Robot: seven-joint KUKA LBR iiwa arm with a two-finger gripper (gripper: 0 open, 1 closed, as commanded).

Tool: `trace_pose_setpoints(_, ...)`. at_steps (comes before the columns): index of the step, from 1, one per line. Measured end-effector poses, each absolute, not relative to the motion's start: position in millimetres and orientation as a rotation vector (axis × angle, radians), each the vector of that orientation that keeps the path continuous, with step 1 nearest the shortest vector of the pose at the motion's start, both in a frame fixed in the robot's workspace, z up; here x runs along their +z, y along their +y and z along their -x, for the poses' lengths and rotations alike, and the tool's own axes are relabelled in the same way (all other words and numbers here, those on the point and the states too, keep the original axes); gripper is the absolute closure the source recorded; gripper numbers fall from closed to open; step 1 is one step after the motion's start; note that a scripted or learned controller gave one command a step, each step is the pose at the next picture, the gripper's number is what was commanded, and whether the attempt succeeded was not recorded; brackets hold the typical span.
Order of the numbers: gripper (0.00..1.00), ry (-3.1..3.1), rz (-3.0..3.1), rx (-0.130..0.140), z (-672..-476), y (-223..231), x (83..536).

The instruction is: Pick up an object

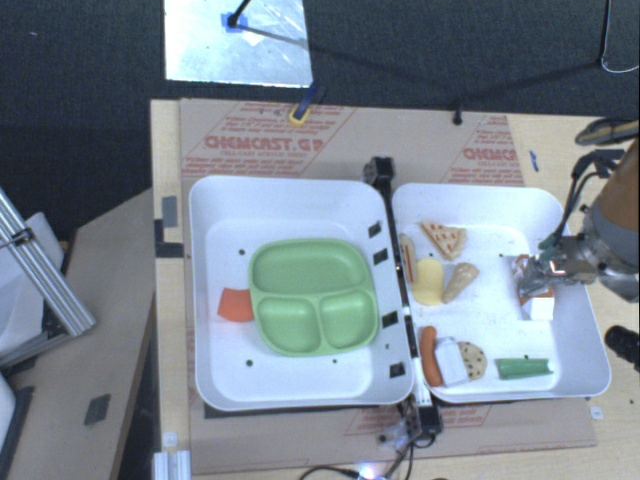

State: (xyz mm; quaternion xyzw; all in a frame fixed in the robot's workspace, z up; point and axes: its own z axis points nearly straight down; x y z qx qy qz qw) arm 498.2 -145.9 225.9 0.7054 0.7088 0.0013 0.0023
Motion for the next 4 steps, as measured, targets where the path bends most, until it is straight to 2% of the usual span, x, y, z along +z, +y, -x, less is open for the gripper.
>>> trace_pose_setpoints(2, 1.0, 2.232, -2.208, 0.006, -551.0, -33, 221)
trace_pose_setpoints(3, 1.0, 2.232, -2.21, 0.005, -555.9, 18, 222)
trace_pose_setpoints(4, 1.0, 2.233, -2.209, 0.007, -573.1, 74, 232)
